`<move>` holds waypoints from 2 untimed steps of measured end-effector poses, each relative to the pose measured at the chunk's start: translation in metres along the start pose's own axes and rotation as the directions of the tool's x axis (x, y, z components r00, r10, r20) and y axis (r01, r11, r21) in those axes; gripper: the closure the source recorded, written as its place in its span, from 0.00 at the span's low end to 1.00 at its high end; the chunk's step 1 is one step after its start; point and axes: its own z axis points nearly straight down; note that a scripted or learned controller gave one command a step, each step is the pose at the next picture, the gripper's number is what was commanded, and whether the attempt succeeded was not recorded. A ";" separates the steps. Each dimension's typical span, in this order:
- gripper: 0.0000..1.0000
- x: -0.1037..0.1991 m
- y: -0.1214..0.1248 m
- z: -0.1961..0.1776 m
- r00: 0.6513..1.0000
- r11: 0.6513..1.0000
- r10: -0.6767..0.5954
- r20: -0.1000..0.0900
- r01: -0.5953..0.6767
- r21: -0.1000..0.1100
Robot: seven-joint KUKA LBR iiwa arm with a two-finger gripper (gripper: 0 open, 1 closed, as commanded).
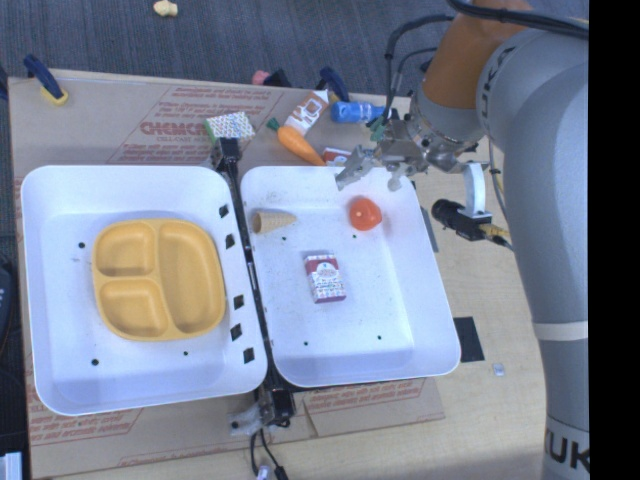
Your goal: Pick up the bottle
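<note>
From the camera view, looking down at a slant, the bottle [305, 114] lies on its side on the worktop [150, 118], just behind the back rim of the right bin [425, 313] and outside it. It is small and white with an orange-brown label. Its long axis runs diagonally, one end toward the far right and the other toward the near left, where it meets a carrot [299, 145] lying just beside it. Which end is the cap cannot be told. A blue object [352, 112] lies just right of the bottle.

The gripper [372, 171] hangs over the back rim of the right bin, near the bottle but apart from it. Its fingers are spread apart, with nothing between them.

Inside the right bin sit a cone [270, 220], a red tomato [365, 213] and a small red box [325, 277]. The left bin [50, 368] holds a yellow divided plate [158, 277].
</note>
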 end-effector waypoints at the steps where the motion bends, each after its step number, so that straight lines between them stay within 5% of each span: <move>1: 0.00 0.038 0.004 0.110 0.994 0.994 0.112 -0.001 -0.112 0.002; 2: 1.00 0.038 0.004 0.099 0.994 0.994 0.107 -0.001 -0.107 0.003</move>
